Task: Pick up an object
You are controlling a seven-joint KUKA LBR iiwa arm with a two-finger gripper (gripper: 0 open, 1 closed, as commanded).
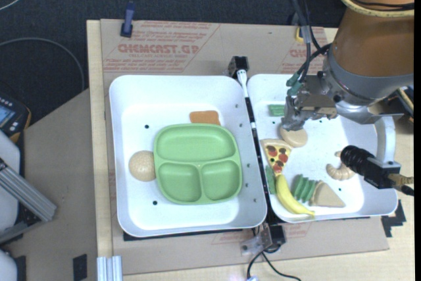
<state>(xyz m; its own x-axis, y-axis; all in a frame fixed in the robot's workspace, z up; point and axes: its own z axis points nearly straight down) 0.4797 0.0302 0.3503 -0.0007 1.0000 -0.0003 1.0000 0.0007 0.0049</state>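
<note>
Two white bins sat side by side before you, and the arm [375, 16] had reached into the right bin [368, 204], its gripper [294, 123] low over a small tan, rounded object [295, 137] near that bin's upper left. You would have judged this the grasp step: the tool was down at the piece, but whether it gripped anything you could not tell, since the wrist body hid the contact.

If the tan object was the target, your next move called for a firm closing on it and then a straight lift, because neighbours crowded in. A pizza-slice toy [277, 156] lay just beside it on the lower left, a small green block [276, 110] sat near above, and the divider [253, 135] between the bins ran close on the left. A sideways drag there would likely have nudged the pizza slice or met the wall.

Open floor in that bin lay right of the tan object, between it and a croissant-like piece [339, 172]. Along the bottom edge a banana [287, 194], green beans [304, 187] and a beige wedge [329, 196] were packed together. The left bin [131, 207] held a green divided tray [197, 162], a round beige ball [141, 166] touching its left side, and an orange piece [204, 117] just above it.
</note>
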